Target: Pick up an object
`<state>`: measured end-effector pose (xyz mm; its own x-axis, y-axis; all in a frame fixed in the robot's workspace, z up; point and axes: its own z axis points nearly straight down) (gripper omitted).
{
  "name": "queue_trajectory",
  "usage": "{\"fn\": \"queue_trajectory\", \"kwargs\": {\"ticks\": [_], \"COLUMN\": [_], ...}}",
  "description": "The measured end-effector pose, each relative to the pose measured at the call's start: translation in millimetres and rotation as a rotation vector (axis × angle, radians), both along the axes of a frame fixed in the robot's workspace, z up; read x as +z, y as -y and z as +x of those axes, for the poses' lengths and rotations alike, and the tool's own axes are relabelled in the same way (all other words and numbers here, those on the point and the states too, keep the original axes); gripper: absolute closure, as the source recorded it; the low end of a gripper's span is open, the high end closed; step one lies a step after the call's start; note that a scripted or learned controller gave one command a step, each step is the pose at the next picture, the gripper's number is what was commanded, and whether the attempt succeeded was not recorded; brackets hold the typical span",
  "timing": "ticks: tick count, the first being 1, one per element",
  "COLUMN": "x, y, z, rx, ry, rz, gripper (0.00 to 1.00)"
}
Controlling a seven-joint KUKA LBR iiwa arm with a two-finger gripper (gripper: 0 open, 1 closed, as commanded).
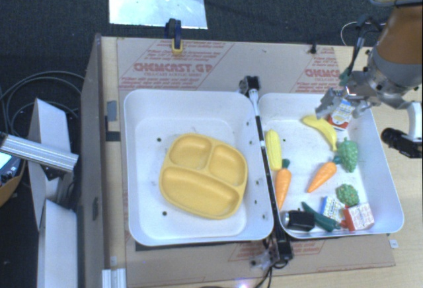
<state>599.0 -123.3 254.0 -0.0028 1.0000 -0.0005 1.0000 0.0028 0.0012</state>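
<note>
The gripper (342,103) seems to pinch a small red and white carton (340,113) over the right bin (390,204), so next it must lift straight up.

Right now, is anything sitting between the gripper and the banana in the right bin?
Yes. A small red and white carton is right at the gripper, overlapping the banana's upper end. Whether it is gripped I cannot tell. The rest of the banana lies uncovered.
</note>
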Motion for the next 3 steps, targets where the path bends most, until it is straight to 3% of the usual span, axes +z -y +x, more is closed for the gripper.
{"fn": "queue_trajectory", "kwargs": {"ticks": [1, 2, 3], "x": [-71, -169, -170], "y": [17, 40, 22], "z": [-12, -44, -92], "rx": [-0.003, -0.005, -0.003], "ry": [-0.006, 0.014, -0.004], "rz": [0.001, -0.008, 0.002], "gripper": [0.00, 0.00, 0.00]}}
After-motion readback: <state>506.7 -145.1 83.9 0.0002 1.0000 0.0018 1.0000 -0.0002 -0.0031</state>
